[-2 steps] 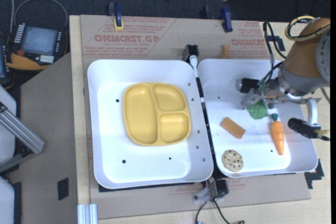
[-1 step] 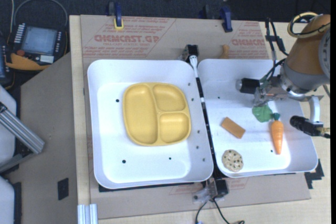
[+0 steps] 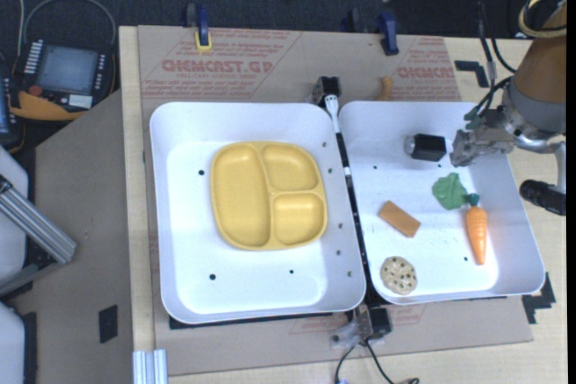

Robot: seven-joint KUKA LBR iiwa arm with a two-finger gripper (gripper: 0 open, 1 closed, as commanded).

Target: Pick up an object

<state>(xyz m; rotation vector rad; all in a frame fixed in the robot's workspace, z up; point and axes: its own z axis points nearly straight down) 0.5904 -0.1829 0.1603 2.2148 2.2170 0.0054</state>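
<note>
The gripper (image 3: 470, 145) hangs over the upper right of the right bin (image 3: 360, 193); whether it is released or clenched I cannot tell, and nothing shows between its tips.

Just at its 9 o'clock lies a black block (image 3: 426, 147), close beside it. At its 7 o'clock, just below, sits the carrot (image 3: 476, 233), its green top (image 3: 450, 191) nearest the gripper and its orange body pointing toward 6. Farther toward 7 o'clock rests a tan wafer (image 3: 398, 218), and beyond that a cookie (image 3: 398, 274) by the bin's lower edge. The left bin (image 3: 171, 193), at 9 o'clock and well apart, bears a yellow tray (image 3: 267, 193).

Risks, as I judge them:
- Block and green top flank the gripper, so a slightly off descent could nudge one aside or land between them and grasp nothing.
- The carrot is tapered and could slip out.
- The wafer and cookie lie flat, so the tips may skate over them.
</note>
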